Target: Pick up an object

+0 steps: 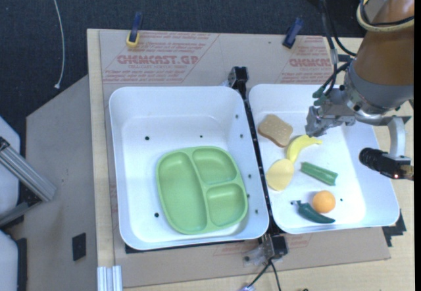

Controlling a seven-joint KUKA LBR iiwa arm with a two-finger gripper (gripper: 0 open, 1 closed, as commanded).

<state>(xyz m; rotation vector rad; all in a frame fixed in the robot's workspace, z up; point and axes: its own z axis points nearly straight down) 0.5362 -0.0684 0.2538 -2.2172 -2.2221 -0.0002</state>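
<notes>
The right bin (pixel 368 217) holds several toy foods. A tan bread slice (pixel 275 129) lies at its upper left, with a yellow banana (pixel 302 146) just below it. Lower down are a pale yellow fruit (pixel 280 174), a green stick-shaped vegetable (pixel 319 173), an orange (pixel 323 201) and a dark green pepper (pixel 314 214). My gripper (pixel 316 126) hangs over the upper middle of this bin, right above the banana's upper end and just right of the bread. I cannot see anything held in it.
The left bin (pixel 131 125) carries a green divided plate (pixel 200 187). A black clamp (pixel 238 76) sits between the bins at the back. The arm's grey and orange body (pixel 385 52) fills the space over the right bin's far right corner.
</notes>
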